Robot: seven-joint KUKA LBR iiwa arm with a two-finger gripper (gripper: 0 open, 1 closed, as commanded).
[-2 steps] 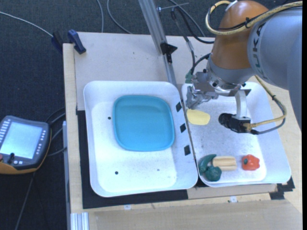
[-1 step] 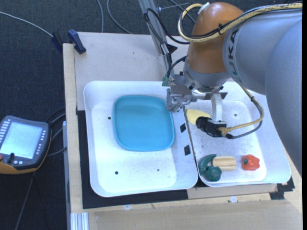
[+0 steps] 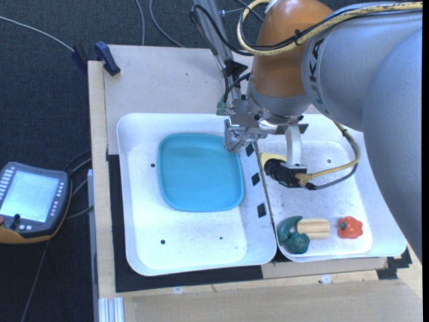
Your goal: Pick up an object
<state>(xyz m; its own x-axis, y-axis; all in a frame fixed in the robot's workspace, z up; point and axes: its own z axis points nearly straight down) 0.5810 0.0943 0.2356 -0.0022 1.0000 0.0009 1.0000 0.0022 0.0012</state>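
My gripper (image 3: pixel 234 139) hangs low over the inner edge of the left bin (image 3: pixel 134 200), right at the upper right corner of a turquoise plate (image 3: pixel 200 172) lying flat there. Nothing is seen held in it. In the right bin (image 3: pixel 335 154), a yellow object (image 3: pixel 271 159) peeks out just right of the gripper, partly hidden by a black cable piece. Along that bin's front edge lie a dark green object (image 3: pixel 293 234), a tan wooden cylinder (image 3: pixel 314 228) and a small red object (image 3: pixel 349 227).
The grey arm with its orange band (image 3: pixel 288 45) covers the upper right of the bench and the far part of the right bin. A blue clamp (image 3: pixel 107 58) sits at the bench's back left corner. A teach pendant (image 3: pixel 30 200) lies on the floor at left.
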